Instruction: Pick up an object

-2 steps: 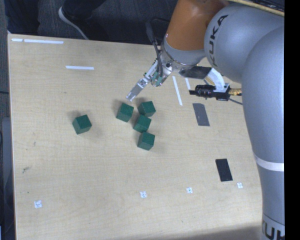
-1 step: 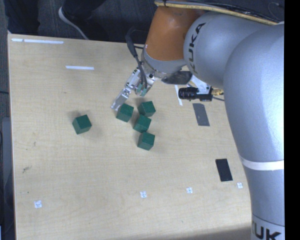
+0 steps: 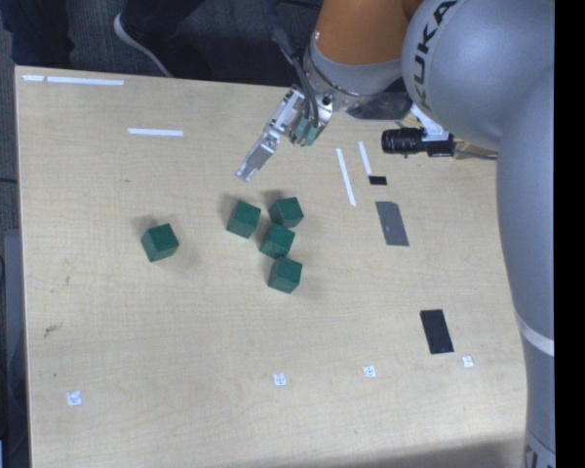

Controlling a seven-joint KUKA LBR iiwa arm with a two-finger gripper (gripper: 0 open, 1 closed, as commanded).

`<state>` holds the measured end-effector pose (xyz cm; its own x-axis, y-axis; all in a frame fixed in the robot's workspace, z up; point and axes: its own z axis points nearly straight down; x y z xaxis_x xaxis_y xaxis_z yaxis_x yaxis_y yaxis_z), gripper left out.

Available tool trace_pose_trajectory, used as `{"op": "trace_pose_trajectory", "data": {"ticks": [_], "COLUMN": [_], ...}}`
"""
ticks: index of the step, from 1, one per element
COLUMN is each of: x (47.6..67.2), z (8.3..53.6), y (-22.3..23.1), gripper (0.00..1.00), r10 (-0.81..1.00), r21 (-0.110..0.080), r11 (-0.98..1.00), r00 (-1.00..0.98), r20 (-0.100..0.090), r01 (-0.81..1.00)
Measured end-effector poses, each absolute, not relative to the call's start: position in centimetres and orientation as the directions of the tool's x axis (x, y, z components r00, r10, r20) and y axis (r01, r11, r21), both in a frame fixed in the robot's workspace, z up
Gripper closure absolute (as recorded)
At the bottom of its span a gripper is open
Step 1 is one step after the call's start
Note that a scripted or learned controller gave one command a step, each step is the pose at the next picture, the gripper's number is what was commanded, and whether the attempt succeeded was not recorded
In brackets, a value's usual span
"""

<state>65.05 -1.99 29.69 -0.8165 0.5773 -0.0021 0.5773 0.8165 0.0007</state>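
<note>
From my remote station: the metal two-finger gripper (image 3: pixel 258 159) hangs above five small green cubes (image 3: pixel 278 240) — jaw state I cannot tell — on a pale wooden bench (image 3: pixel 127 339).

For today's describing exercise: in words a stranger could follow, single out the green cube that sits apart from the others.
Start at the light wooden bench top and find the cluster of four green cubes near its middle, below the end effector. Look left of that cluster. The lone green cube sits there by itself, with bare wood on all sides, while the others crowd together.
</note>
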Motion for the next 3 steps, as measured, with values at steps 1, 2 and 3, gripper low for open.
{"op": "trace_pose_trajectory", "data": {"ticks": [1,2,3], "x": [64.2,62.2,60.7], "z": [19.2,32.6,28.2], "y": [0.6,1.0,12.3], "gripper": [0.0,0.0,0.0], "r10": [0.384,0.232,0.679], "r21": [-0.001,0.0,-0.003], "r11": [0.923,0.973,0.734], "r00": [-0.923,-0.973,-0.734], "r20": [0.001,-0.004,0.001], "r01": [0.384,0.232,0.679]}}
